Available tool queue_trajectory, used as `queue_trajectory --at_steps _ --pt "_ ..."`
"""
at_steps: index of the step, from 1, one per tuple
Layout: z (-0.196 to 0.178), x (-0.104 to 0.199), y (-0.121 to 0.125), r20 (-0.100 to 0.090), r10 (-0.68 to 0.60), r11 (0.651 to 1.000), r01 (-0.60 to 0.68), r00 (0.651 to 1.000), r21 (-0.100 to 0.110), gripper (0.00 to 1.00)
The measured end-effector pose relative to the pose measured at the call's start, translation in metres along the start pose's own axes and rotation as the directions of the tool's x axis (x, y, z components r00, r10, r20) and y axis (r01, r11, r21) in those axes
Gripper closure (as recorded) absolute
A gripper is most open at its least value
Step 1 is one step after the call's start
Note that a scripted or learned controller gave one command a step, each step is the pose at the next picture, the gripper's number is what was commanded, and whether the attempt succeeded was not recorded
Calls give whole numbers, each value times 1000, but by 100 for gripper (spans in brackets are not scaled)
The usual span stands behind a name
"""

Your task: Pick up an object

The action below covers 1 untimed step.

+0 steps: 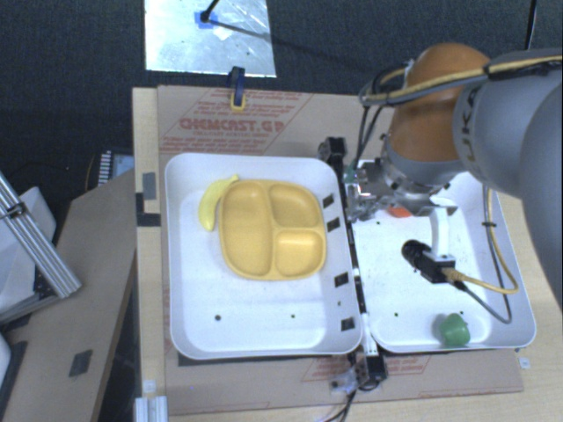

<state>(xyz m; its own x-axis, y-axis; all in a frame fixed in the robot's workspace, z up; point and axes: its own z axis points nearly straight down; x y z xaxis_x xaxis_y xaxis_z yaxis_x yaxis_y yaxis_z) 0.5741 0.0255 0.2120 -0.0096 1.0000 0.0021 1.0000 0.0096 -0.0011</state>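
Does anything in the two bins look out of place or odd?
Only a little: the yellow divided plate lies partly on top of the banana in the left bin. Nothing looks spilled or damaged.

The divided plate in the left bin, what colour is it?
Yellow. The divided plate is a pale mustard yellow, seen clearly in the camera view.

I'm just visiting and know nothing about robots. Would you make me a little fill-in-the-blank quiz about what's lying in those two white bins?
1. The yellow divided tray lies in the ____ bin.
2. Its top holds ____ compartments.
3. The banana peeks out at the tray's ____ side.
4. The small green object lies near the ____ corner of the right bin.

Missing words: left; three; left; front right
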Motion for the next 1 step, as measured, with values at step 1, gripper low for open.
queue_trajectory --at_steps 1 --pt "1 48 -20 1 0 1000 0 1000 0 100"
